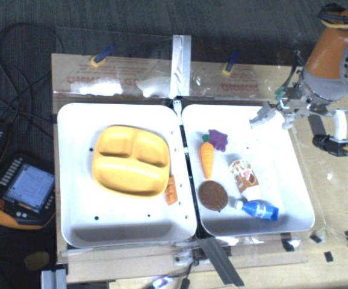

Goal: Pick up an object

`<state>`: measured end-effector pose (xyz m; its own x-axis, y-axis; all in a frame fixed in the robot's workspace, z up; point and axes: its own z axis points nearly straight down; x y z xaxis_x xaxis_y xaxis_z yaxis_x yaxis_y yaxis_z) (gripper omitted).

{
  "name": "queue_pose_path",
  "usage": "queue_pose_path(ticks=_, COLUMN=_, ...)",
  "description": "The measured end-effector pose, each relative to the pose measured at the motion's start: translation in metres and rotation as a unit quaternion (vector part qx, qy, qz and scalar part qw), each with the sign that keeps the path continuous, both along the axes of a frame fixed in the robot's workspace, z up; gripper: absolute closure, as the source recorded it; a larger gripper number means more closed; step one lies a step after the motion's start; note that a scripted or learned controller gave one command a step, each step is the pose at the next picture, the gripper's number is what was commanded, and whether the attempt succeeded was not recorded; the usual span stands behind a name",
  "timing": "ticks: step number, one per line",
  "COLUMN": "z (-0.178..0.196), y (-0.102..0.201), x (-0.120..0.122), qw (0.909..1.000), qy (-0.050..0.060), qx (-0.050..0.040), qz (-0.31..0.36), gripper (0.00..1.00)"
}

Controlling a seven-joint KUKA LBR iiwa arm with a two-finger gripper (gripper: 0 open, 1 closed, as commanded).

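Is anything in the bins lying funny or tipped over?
Yes, a little. The blue bottle lies on its side in the right bin instead of standing. In the left bin, a small orange piece sits squeezed between the yellow tray and the bin's wall. Nothing looks spilled.

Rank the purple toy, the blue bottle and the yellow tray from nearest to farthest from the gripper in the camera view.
Measured from the gripper at the right bin's upper right:
1. Purple toy, upper middle of the right bin.
2. Blue bottle, lower right of the same bin.
3. Yellow tray, in the left bin.
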<state>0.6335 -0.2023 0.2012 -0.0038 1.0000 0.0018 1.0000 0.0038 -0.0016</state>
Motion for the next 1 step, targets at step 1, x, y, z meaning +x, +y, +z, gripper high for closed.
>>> queue_pose_path(ticks=1, z=-0.0102, y=-0.0026, x=-0.0196, qw=0.9960, qy=0.001, qx=-0.0002, qz=-0.090, gripper=0.00)
